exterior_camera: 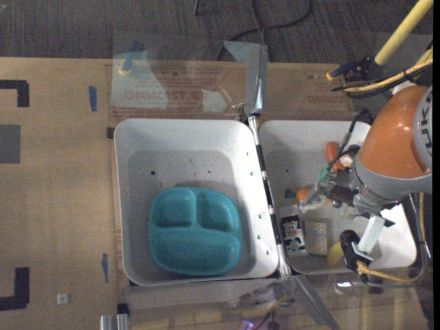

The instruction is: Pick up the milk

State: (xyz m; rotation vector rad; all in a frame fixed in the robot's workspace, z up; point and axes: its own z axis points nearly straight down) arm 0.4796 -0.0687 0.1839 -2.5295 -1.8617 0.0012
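Note:
The milk is a small carton with black and white cow patches. It lies near the front left corner of the right bin, close to the wall shared with the left bin. My gripper hangs over the middle of the right bin, up and to the right of the carton and apart from it. The orange and grey wrist covers the bin's right side. Nothing shows held in the gripper.
A tan waffle-like piece lies right beside the milk, with a yellow item past it. An orange carrot and a small orange piece lie farther back. The left bin holds a teal divided plate.

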